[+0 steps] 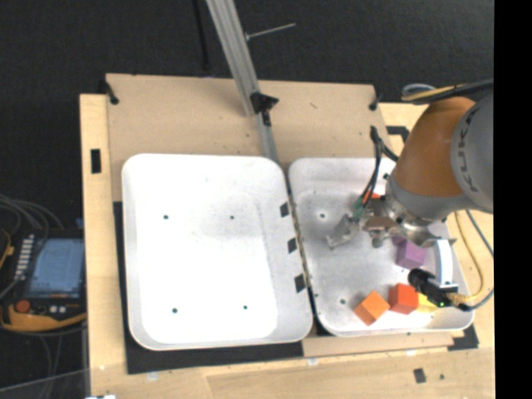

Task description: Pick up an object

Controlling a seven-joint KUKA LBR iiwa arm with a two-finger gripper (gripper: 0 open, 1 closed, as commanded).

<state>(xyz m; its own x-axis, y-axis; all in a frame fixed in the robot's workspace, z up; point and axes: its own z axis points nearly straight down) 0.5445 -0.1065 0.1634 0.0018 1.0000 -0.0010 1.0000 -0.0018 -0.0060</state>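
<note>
Camera view from above the bench gives me both white bins side by side, the left bin (204, 248) on my left of frame and the right bin (332, 189) next to it, their inner walls touching along a row of dark clips. My arm (436, 152) comes in from the right, the orange band sitting over the right bin's far right part. Below it, the gripper (357, 231) hangs over the middle of the right bin, pointing toward the bin's left side. I see a grey finger (339, 238) reaching down-left, but I cannot tell whether the gripper is spread or closed, and I see nothing between its fingers.

The objects lie in the near right corner of the right bin. An orange block (373, 307) sits nearest the front wall, with a red block (404, 298) just beside it on the right. A purple block (411, 253) lies farther back, close under the wrist. A yellow piece (430, 302) shows at the red block's right, partly hidden by a black part.

A grey metal pole (237, 52) slants across the bench behind the bins.
</note>
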